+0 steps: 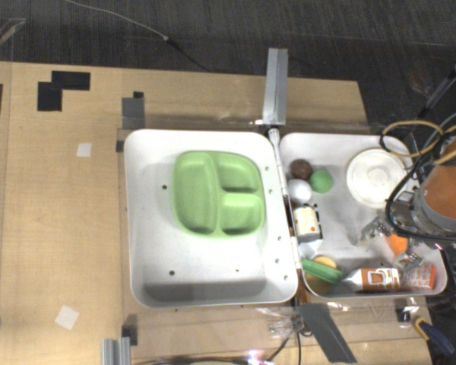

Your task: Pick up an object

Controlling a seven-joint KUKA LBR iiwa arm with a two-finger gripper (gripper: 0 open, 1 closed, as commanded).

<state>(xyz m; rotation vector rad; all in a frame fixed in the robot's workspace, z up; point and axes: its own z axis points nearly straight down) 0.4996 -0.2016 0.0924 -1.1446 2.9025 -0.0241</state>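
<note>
right bin (pixel 342 158) near edge: clear bottle (pixel 387 279), orange label, lying flat | near-left corner: green-and-yellow item (pixel 322 269) | left wall: white box (pixel 306 222), white ball (pixel 299 191), green ball (pixel 321 180), brown ball (pixel 300 169) | far side: white lid (pixel 374 176) | gripper (pixel 395 238) by right edge, jaws' state unclear | left bin (pixel 148 204): green divided tray (pixel 216 192)

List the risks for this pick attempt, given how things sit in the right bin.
1. The bottle lies on its side against the right bin's front wall, so fingers may hit the wall.
2. The brown ball, green ball and white ball sit clustered and could roll away if nudged.
3. The arm covers the bin's right side, hiding anything beneath.
</note>
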